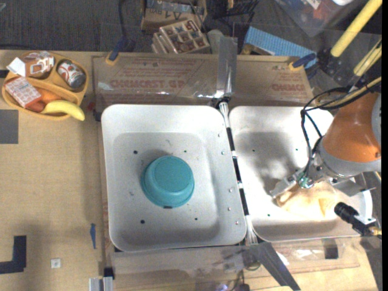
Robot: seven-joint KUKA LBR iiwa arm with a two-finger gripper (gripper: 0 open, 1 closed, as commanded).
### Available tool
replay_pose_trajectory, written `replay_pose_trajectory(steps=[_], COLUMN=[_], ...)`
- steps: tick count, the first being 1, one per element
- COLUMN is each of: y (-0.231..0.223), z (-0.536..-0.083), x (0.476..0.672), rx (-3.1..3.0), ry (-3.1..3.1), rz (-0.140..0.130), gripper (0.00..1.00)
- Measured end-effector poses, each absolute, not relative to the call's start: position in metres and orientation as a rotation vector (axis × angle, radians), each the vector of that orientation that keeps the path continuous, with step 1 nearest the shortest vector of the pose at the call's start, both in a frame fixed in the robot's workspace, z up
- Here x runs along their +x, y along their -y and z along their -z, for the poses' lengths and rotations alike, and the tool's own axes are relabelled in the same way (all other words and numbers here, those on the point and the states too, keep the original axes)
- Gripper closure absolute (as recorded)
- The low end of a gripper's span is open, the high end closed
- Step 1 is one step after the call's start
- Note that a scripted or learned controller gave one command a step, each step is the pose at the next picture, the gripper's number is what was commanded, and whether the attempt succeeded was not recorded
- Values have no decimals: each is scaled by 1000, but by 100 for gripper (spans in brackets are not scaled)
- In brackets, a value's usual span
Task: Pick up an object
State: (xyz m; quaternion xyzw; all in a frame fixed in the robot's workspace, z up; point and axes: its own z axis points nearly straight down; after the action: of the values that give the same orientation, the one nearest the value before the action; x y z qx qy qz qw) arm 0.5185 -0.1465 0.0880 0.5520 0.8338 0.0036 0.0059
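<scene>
An upturned teal bowl (168, 181) sits in the middle of the left bin (121, 132). In the right bin (260, 126) my gripper (301, 181) is low over the floor, near the front right, under the orange band of the arm (354, 139). A small tan object (282, 195) lies on the bin floor just left of and below the gripper, touching or nearly touching its tip. A pale orange-yellow piece (321, 205) lies on the floor to the right of it, partly under the arm.
A divider wall (233, 162) separates the two bins. Black cables (310, 132) loop beside the arm. A yellow tray of toy food with a banana (65, 108) sits on the bench at the far left. Cardboard flaps (157, 77) stand behind the bins.
</scene>
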Motion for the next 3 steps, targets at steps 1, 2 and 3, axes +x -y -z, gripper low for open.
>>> replay_pose_trajectory(steps=[1,2,3], y=[173,166,169], z=[-156,-89,-97], x=[495,511,513], rx=[1540,1426,1437], ry=[-2736,-2789,-2777], rz=[-1,-4,-8], gripper=[0,0,100])
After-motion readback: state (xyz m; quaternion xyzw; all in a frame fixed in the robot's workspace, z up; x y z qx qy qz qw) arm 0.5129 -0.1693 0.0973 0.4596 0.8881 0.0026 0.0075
